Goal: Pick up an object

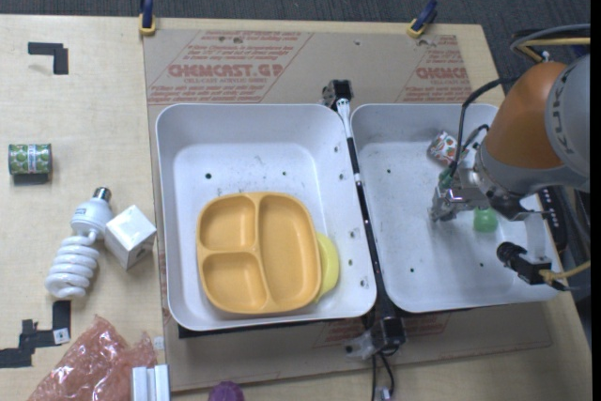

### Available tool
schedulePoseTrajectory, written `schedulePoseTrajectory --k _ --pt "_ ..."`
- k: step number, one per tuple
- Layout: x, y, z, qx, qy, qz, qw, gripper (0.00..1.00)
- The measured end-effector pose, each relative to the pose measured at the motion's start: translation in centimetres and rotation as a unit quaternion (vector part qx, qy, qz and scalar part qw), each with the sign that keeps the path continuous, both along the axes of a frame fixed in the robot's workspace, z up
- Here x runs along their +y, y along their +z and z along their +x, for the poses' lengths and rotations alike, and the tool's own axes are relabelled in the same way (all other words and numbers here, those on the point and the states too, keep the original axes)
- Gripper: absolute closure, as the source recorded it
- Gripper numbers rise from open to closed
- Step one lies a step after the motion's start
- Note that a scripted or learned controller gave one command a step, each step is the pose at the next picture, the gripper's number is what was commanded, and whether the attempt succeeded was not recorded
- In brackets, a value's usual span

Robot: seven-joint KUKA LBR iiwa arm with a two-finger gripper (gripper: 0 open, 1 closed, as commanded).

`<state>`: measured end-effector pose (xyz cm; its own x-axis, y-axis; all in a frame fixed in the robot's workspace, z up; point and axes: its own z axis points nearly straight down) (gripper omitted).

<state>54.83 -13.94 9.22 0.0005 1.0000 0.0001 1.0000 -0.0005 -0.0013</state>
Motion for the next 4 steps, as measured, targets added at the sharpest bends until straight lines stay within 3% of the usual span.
schedulePoseTrajectory --k 1,2,3,4 --pt "2.9 0.0 -5.9 0.000 -0.001 0.0000 1.0000 0.00" --pt "2.8 1.0 -5.8 -0.002 -0.002 -0.0004 1.0000 1.00" --pt "4.2 3.5 -4.5 -0.001 0.000 -0.0002 1.0000 1.00" --pt "1.2 0.0 1.1 -0.001 0.001 -0.0005 1.0000 1.00"
